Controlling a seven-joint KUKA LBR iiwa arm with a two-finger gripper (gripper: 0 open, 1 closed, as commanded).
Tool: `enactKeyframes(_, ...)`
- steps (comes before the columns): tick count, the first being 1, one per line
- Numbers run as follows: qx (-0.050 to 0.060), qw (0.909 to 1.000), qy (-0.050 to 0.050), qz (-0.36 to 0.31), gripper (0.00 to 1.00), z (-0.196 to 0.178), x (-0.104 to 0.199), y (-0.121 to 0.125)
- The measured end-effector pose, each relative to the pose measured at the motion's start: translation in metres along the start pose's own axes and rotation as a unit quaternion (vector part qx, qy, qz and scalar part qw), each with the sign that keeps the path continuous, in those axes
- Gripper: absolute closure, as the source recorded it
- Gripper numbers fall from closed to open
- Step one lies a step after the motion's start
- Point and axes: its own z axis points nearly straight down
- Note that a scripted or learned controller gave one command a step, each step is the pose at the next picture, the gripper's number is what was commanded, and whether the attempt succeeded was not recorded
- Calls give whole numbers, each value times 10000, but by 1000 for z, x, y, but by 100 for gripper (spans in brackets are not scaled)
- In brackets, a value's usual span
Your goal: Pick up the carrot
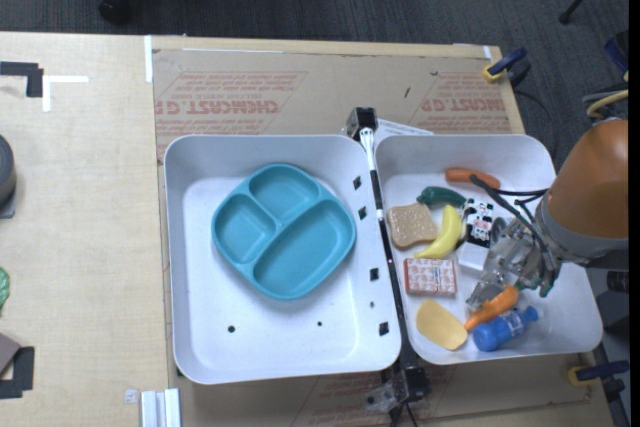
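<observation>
Camera view, looking down at a slant: your hand (pixel 497 287) sits low in the right bin (pixel 570 177), near that bin's front right corner, directly over the carrot (pixel 497 302). The carrot's orange body lies between the fingers, which look closed around it. Touching it on the front side you'll find a blue bottle (pixel 503 329), with a yellow chip (pixel 441 324) beside that. Toward the bin's middle lie a banana (pixel 447 232), a slice of bread (pixel 410 224) and a small patterned box (pixel 431 277). A blue divided plate (pixel 284 230) rests in the left bin (pixel 190 315).
</observation>
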Motion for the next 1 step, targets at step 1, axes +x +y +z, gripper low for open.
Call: enactKeyframes(1,-18,10000,-30,40,100,-10,-3,1)
